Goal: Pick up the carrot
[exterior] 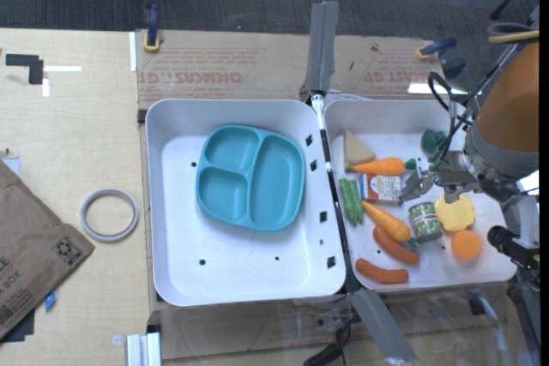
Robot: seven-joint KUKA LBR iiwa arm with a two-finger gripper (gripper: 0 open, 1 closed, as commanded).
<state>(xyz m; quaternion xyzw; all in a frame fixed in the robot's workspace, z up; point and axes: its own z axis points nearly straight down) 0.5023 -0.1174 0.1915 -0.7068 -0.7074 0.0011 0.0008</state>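
The right-hand bin (506, 270) holds a crowd of toy food, and two carrots lie in it: one carrot (380, 166) rests roughly level near the bin's middle, its green top toward the arm, just below a tan wedge (357, 149); a second carrot (388, 221) lies at a slant lower down, its thin tip pointing up-left beside a green bean pod (350, 200) and its thick end near a small can (424, 220). The gripper (422, 183) hangs low over the bin just to the right of the upper carrot, close to a small printed packet (386, 188). Its metal parts blur together with the clutter under it, so how wide it stands cannot be told, and nothing can be seen held in it. Either carrot looks like a light, hollow plastic toy: stiff, smooth and probably a little slippery, tapered so that a pinch near the tip would likely squeeze it out. The sounder hold seems to be across the thick half of the body, with the jaws closing square to its long axis. The upper carrot is the nearer one, but the wedge and the packet crowd both its sides. The lower one touches a reddish sausage (396, 247) and sits close to the can, which may be nudged on the way down.
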